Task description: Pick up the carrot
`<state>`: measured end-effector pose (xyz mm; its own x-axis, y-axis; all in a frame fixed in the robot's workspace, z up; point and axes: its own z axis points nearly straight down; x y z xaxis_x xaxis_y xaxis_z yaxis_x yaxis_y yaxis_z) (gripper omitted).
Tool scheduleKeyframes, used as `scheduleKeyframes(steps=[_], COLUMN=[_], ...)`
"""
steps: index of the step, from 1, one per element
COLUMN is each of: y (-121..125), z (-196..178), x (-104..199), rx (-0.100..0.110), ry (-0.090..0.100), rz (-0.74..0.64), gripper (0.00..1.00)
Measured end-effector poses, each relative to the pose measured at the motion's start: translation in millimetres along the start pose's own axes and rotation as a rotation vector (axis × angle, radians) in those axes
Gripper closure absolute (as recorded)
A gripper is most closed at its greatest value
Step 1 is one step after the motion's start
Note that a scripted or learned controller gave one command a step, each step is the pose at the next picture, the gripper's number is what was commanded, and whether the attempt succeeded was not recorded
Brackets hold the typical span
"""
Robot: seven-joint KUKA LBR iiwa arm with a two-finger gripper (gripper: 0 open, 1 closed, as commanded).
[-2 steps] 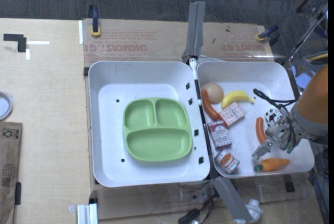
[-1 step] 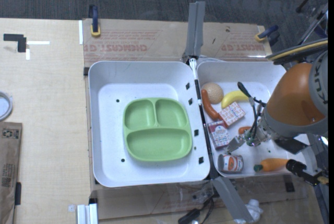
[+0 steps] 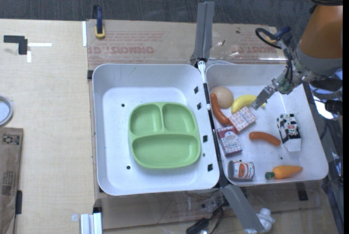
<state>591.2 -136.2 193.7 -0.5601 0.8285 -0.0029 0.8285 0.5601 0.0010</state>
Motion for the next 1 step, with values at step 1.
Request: scheduleKeyframes(steps=[1], y=[-80.1], z=[49.2], x=[21.6], rx=[0.001], ry=[0.003], rz=[-0.156], gripper=[0.0])
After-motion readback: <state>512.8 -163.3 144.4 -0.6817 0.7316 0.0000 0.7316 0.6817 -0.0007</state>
